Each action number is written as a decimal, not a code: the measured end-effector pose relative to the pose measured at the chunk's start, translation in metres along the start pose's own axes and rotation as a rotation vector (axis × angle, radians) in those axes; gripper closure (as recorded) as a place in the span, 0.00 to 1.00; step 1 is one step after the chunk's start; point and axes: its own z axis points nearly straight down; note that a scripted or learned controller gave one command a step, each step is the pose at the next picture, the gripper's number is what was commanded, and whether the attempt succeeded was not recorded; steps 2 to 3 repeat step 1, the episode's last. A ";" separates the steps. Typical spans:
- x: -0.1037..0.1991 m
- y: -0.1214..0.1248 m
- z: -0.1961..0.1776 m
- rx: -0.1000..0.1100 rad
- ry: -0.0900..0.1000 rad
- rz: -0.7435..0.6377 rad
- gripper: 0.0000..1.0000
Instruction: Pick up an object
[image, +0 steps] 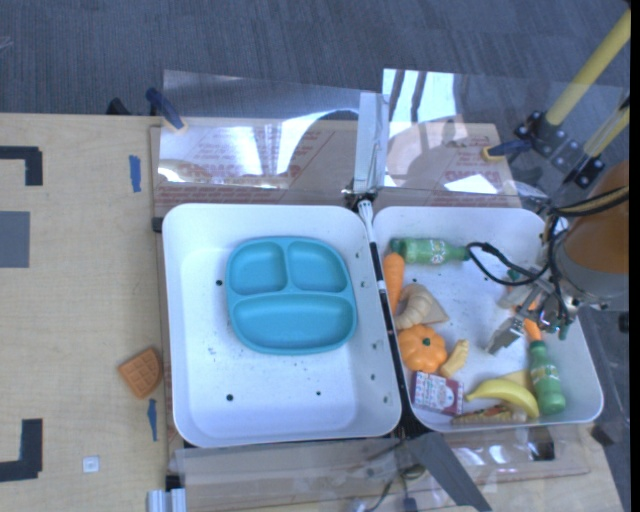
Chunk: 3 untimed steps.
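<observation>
My gripper (508, 320) hangs low over the right bin (470, 225), in its right half. Its two grey fingers (499, 341) stand apart, open, with only white bin floor between them. Just right of them lies a green bottle with an orange cap (546, 378), the cap end nearest the gripper. A banana (506, 392) lies below it. Farther left in this bin are an orange pumpkin (424, 348), a beige cone-shaped piece (420, 305), a carrot (393, 278), a second green bottle (430, 250), a small yellow piece (457, 357) and a red-and-white carton (437, 392).
The left bin (190, 330) holds a blue divided plate (290, 295). A black cable (495, 262) loops from the wrist over the right bin. A brown waffle-like piece (141, 372) lies on the bench left of the bins. The arm's orange band (600, 240) overhangs the right bin's wall.
</observation>
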 end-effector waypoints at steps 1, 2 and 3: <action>0.007 -0.011 0.000 -0.008 0.004 0.072 0.00; 0.007 -0.011 0.000 -0.008 0.004 0.072 0.00; 0.007 -0.011 0.000 -0.008 0.004 0.072 0.00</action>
